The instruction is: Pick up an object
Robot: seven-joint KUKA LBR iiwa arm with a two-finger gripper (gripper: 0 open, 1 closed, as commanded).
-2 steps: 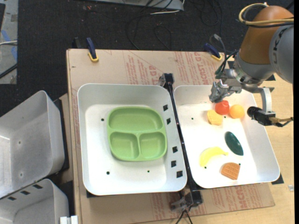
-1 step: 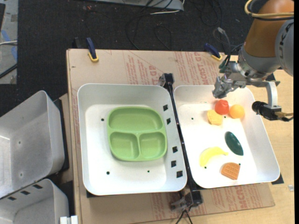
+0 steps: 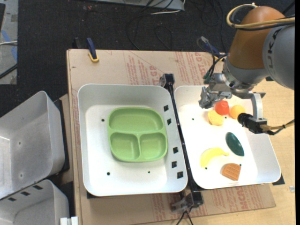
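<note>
Hovering over the far left corner of the right bin (image 3: 262,172), the pincer (image 3: 209,99) hangs below the grey arm (image 3: 262,46), and from where I stand it is a dark grey cluster I cannot read: whether it is apart or together, I cannot tell, and nothing shows gripped in it.

Just beside it, toward the near right, sits a tight group of small toys: a red piece (image 3: 222,107), an orange ball (image 3: 237,111) and a pale yellow lump (image 3: 215,119) below them. These look like the likeliest picks, since they lie closest, a short drop down and to the right. The red piece seems almost under the wrist hardware, so its full shape is partly hidden.

Further toward the near edge lie a dark green oval (image 3: 235,143), its long axis slanting from far left to near right, a yellow banana (image 3: 213,155) curving across the bin floor, and a tan waffle-like piece (image 3: 231,171), all well apart from the pincer.

A black fitting with a cable sticks out from the wrist over the bin's right side and covers part of the floor there.

The left bin (image 3: 89,139) holds a green divided tray (image 3: 138,134). Both bins rest on the worktop (image 3: 79,69).
</note>
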